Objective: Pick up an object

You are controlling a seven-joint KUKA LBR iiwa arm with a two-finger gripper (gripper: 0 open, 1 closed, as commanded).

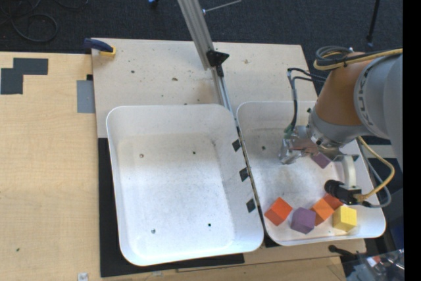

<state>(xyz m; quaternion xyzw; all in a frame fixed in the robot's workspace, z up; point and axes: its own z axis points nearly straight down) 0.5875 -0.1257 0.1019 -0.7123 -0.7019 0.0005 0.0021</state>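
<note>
Dark carpet strewn with cables surrounds a pale wooden bench (46,161), on which two shallow white bins sit side by side. In the right bin (263,125) the pickable things are gathered along the near edge: an orange cube (279,210), a purple cube (303,220), a second orange cube (323,208) and a yellow cube (345,218), packed close, some touching. Another purple piece (321,159) is seen just beside the gripper (289,153), higher in the same bin. The gripper is lowered towards the bin floor, but whether it is spread or closed cannot be told, and nothing is seen held in it.

For a clean pick, the first orange cube would probably be favoured, since it is freest on its left side; a straight descent should be made, with the neighbours left undisturbed. The left bin (125,141) is speckled with dark marks, and a slanted metal rail (194,13) is fixed to the board behind the bins.
</note>
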